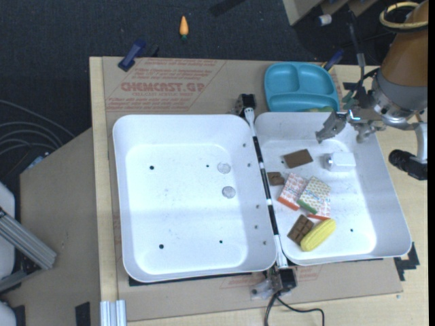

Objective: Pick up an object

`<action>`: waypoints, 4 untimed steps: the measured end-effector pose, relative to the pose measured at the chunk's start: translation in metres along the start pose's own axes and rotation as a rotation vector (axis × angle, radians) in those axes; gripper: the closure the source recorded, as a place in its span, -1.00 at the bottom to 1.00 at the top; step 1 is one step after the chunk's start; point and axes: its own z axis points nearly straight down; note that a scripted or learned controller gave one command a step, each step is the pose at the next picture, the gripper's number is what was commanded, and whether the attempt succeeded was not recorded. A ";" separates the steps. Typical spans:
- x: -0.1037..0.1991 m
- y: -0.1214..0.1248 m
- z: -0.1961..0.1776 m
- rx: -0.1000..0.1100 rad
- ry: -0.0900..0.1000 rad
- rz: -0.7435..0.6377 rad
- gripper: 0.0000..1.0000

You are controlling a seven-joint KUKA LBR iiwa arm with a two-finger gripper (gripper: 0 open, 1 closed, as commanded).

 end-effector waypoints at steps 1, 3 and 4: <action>0.047 0.004 0.128 -0.001 0.000 -0.001 -1.00; 0.047 0.004 0.118 -0.002 0.000 0.001 -1.00; 0.047 0.005 0.108 -0.003 0.000 0.001 1.00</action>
